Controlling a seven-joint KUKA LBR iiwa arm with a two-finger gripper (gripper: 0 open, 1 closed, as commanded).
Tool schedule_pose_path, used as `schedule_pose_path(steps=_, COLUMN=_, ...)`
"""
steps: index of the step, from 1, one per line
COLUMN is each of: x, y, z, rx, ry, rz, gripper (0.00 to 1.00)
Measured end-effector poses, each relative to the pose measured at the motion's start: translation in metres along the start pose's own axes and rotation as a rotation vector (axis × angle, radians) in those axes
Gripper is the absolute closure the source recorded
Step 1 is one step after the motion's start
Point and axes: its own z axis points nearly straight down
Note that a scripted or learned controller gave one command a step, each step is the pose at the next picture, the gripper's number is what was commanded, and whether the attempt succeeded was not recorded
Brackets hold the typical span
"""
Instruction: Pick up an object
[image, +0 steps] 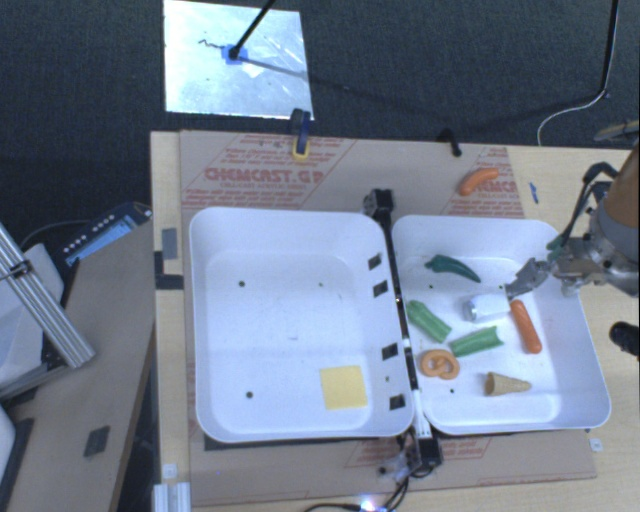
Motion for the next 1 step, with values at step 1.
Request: schedule_pose_path(steps=1, x=0.0000, y=0.0010, z=-0.0111, rx=-0.003, ry=0.000, rz=-0.003, gripper=1.00)
